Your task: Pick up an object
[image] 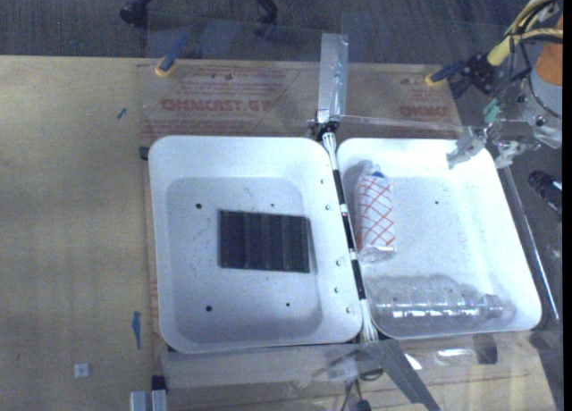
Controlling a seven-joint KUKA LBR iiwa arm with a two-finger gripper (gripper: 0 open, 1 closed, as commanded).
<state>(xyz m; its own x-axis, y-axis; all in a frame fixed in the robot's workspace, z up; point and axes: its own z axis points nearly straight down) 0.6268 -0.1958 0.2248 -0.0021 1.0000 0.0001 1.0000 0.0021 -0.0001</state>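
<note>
The gripper [480,146] hangs over the top right corner of the right bin [500,222], and I cannot tell its state, while a red-checked bottle [374,213] lies to its lower left and a clear bottle [438,304] lies below it.

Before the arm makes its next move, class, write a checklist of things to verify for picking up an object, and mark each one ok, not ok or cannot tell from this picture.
1. Objects within the bins: the white cylinder with a red lattice pattern and the clear plastic bottle both lie in the right white bin; ok.
2. Dark ribbed rectangular block lies flat in the left white bin; ok.
3. Gripper positioned over an object: it sits at the right bin's far right corner, apart from all three; not ok.
4. Gripper holding something: cannot tell.
5. Cylinder and bottle apart: cannot tell.
</note>
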